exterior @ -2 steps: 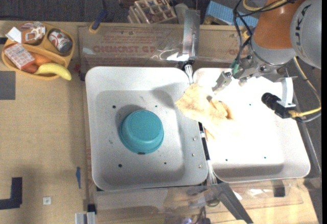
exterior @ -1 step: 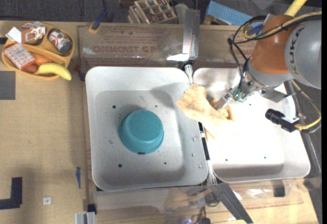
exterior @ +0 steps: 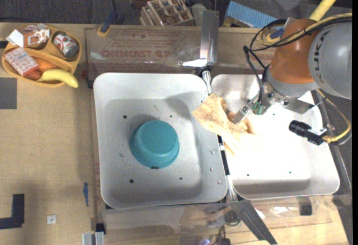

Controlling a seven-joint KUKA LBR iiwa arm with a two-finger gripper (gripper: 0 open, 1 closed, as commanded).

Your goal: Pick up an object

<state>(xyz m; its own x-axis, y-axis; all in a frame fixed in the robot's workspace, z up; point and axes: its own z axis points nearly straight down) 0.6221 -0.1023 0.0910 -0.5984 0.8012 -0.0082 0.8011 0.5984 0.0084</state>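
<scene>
The gripper (exterior: 241, 116) sits low at the left edge of the right white bin (exterior: 291, 182), its tip on the crumpled tan cloth (exterior: 215, 117) draped over the wall between the two bins; whether it is clenched or released I cannot tell. A good grasp probably means pinching a raised fold, then lifting straight up so the cloth clears the wall. The teal plastic bowl (exterior: 155, 143) lies upside down in the left white bin (exterior: 112, 182), well apart.

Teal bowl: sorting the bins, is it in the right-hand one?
No, the teal bowl sits upside down in the left bin.
</scene>
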